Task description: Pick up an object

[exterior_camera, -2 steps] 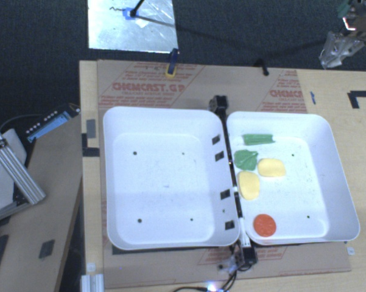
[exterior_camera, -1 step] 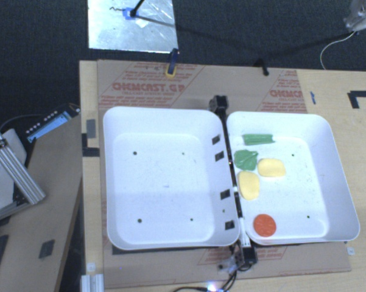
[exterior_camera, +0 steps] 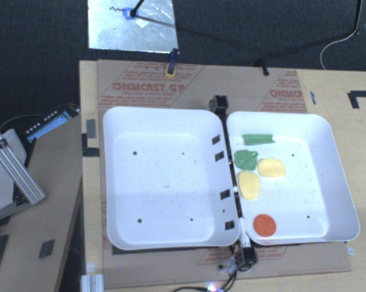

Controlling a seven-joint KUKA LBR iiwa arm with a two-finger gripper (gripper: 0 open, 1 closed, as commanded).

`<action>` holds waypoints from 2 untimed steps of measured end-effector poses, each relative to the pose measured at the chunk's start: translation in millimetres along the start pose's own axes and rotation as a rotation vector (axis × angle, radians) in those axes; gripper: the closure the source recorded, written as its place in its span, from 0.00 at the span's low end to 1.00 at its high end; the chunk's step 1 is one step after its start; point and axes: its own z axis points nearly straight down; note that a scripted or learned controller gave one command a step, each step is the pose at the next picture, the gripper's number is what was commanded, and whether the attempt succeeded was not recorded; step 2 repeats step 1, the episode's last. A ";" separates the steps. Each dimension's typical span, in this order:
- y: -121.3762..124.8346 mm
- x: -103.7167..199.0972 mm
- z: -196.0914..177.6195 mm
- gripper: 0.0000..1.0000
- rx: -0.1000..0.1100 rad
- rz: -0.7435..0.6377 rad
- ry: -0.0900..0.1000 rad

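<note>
At the far left a ribbed metal rail (exterior_camera: 12, 169) slants across a pale wooden side surface (exterior_camera: 45, 218), and just above it lies a black-and-blue device (exterior_camera: 49, 123). Behind everything is dark carpet (exterior_camera: 36, 41), with a crinkled silver sheet (exterior_camera: 132, 17) lying on it near the top.

The bench top is a tan board (exterior_camera: 146, 85) printed with red lettering; a small yellow-and-blue clip (exterior_camera: 172, 66) sits at its far edge. On it the left bin (exterior_camera: 164, 181) shows a bare white floor with a few dark dots. Black clips (exterior_camera: 219, 157) run down the seam where it meets the right bin (exterior_camera: 329, 181).

All the objects lie in the right bin, crowded toward its left side near the seam:
- a green strip (exterior_camera: 257, 139), farthest back, its long axis running left to right across the view
- a crumpled green piece (exterior_camera: 246, 159) just in front of it, with no clear direction
- a yellow lump (exterior_camera: 271, 168) to its right, touching or nearly so, slightly wider than deep
- a yellow oval (exterior_camera: 249, 185) in front, its long axis running front to back
- an orange-red disc (exterior_camera: 265, 225) well apart from these, near the front wall — round, so no heading

A white cable (exterior_camera: 338, 41) loops over the carpet at upper right. How the gripper's jaws stand cannot be told.
</note>
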 end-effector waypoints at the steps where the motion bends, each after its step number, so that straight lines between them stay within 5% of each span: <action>1: -2.6 15.1 280.1 1.00 0.017 -0.004 0.006; 2: -2.6 15.1 280.1 1.00 0.017 -0.004 0.006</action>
